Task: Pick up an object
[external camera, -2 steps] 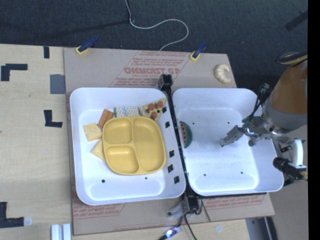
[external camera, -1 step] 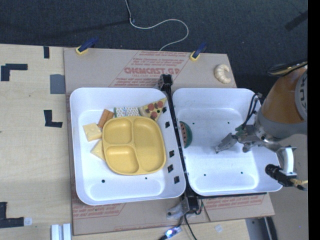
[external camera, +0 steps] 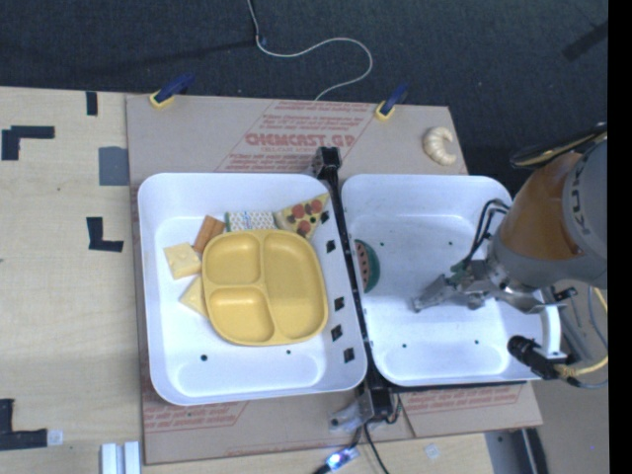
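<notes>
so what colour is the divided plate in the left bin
Yellow: the divided plate shows plainly in the camera view, in the left bin.

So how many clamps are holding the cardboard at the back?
2: a yellow-tipped clamp at the cardboard's back left corner, and another clamp at its back right corner.

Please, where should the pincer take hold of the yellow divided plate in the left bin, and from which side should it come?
Probably the yellow divided plate is best gripped at its raised rim on the near corner, coming from above. It lies flat and wide, so only the thin rim fits between fingers. There the left bin floor is bare; the far and left edges are crowded by small food pieces.
</notes>
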Robot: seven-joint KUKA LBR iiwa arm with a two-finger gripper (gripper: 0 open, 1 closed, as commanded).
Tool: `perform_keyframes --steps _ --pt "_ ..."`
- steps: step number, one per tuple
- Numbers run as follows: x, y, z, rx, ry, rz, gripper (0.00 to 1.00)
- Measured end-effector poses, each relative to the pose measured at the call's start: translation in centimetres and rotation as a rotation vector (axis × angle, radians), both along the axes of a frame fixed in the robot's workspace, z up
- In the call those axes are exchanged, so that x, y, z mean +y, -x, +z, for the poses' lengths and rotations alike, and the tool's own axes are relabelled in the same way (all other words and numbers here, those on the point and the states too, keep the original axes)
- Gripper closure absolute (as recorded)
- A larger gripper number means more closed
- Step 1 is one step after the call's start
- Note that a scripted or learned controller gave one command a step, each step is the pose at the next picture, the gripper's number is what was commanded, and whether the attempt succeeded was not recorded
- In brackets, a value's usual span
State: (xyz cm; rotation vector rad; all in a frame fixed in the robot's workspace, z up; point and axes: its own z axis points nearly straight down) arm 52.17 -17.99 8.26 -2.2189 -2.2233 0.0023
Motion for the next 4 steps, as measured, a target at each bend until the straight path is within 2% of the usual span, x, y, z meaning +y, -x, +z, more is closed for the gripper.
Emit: perform_keyframes --steps 1,2,3,4 --pt "-0.1 0.0 1.3 -0.002 0.001 -0.001 1.00" --pt "-0.9 -0.4 5.9 -0.004 0.001 -0.002 1.00" --pt "0.1 0.0 10.9 -0.004 0.000 0.000 1.00" --pt "0.2 -0.1 14.4 -0.004 0.000 0.000 1.00"
